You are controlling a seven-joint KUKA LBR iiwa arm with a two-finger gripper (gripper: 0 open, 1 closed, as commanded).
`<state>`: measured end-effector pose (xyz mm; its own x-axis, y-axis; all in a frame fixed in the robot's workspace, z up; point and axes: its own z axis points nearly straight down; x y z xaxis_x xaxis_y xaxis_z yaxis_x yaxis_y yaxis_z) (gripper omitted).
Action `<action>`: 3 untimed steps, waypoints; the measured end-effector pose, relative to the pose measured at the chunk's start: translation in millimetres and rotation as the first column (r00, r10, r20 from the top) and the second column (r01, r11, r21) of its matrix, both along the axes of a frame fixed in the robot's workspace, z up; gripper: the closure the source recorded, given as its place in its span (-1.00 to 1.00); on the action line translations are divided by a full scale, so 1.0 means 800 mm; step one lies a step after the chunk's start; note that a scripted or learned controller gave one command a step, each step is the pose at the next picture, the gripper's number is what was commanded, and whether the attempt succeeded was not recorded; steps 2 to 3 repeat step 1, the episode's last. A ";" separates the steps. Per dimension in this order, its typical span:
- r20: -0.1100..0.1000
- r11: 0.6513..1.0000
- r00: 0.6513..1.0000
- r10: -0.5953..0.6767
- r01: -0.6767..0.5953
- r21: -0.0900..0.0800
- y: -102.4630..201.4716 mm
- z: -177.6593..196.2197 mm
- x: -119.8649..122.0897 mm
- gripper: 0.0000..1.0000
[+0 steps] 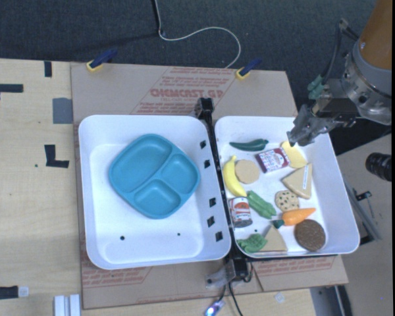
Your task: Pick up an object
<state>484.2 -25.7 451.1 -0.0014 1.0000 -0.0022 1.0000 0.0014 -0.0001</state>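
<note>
Nearest the camera, along the front edge of the right bin (345,239): a green leafy piece (252,244), a tan wedge (274,241) and a round brown cookie-like disc (310,234). Just behind them lie an orange carrot (295,216), a small can (241,211), a green pickle-shaped piece (261,205) and a chocolate-chip cookie (285,199).

Mid-bin: a banana (232,176) along the left wall, a round tan cracker (247,171) touching it, a red-labelled packet (272,159) and a pale cheese wedge (299,180). A green pepper (249,145) lies toward the far wall.

A yellow block (293,154) sits near the far right corner of the right bin. The end effector (304,131) hangs directly above it, tips at or just over its top; contact cannot be judged. Whether the end effector is apart or together cannot be told from this angle.

The left bin (92,196) holds a blue divided plate (154,175), lying flat. Both bins rest on cardboard (178,91) on the counter (26,196).
</note>
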 end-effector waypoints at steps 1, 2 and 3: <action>-0.002 1.000 1.000 0.008 -0.008 0.003 0.097 -0.010 -0.001 1.00; -0.002 1.000 1.000 0.008 -0.008 0.003 0.097 -0.010 -0.001 1.00; -0.002 1.000 1.000 0.008 -0.008 0.003 0.097 -0.010 -0.001 1.00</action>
